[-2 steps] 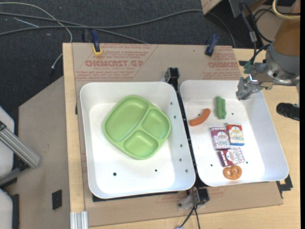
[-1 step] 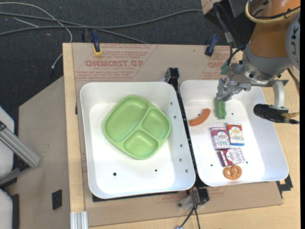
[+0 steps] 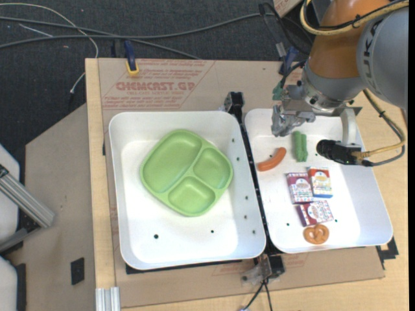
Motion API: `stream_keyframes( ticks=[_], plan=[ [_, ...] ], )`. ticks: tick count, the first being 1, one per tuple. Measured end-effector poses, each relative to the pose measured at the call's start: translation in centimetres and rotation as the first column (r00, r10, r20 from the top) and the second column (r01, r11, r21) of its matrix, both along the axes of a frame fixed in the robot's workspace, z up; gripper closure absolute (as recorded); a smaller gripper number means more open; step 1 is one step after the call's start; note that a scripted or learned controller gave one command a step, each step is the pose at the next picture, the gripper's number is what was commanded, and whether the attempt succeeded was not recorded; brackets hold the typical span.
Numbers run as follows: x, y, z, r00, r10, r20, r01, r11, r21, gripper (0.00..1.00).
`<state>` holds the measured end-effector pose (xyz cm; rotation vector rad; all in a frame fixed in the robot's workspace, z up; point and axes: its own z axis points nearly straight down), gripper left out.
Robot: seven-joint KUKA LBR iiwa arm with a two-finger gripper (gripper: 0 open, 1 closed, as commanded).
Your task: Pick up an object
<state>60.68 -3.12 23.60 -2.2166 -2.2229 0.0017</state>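
My gripper hangs over the back left part of the right bin, pointing down. Just right of it lies a green stick-shaped toy. In front of the gripper lies an orange sausage toy. Further forward are two small snack packets, a third packet and a brown pretzel toy. Nothing shows between the fingers.
The left bin holds a green three-compartment plate. A black clamp sits between the bins at the back. A black cylinder on a white bracket sticks out from the arm over the right bin. Cables run across the dark floor behind.
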Motion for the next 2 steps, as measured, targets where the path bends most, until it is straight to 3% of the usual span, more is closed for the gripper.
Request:
stream_keyframes(
  ticks=[2],
  plan=[
    [1.7, 9.9, 0.7, 1.0, 0.002, 0.005, -0.002, 1.0, 0.0, 1.0]
  ],
)
